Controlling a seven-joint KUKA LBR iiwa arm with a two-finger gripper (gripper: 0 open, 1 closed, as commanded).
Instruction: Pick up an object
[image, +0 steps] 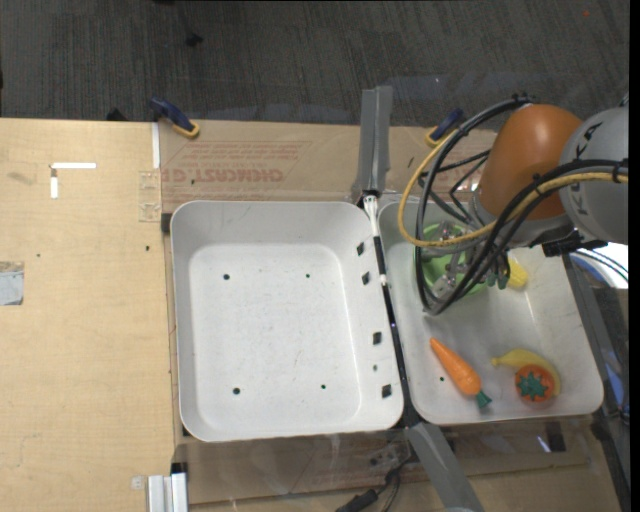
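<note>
Bins (275, 225) sit side by side; my arm (530, 160) reaches into the right one over something green (436, 268). Whether my gripper (452, 280) holds anything, I cannot tell. Nothing looks lifted: carrot (457, 370), orange fruit (535, 384) and banana (524, 358) lie on the floor.

Arm (590, 160) enters from the right edge, upper right of frame. Grey link at far right, orange band (530, 150) just left of it. Black and yellow cables (440, 190) loop off the wrist to the left. Gripper (452, 282) points down and leftward, below the orange band; finger state can't be read behind cables.
</note>
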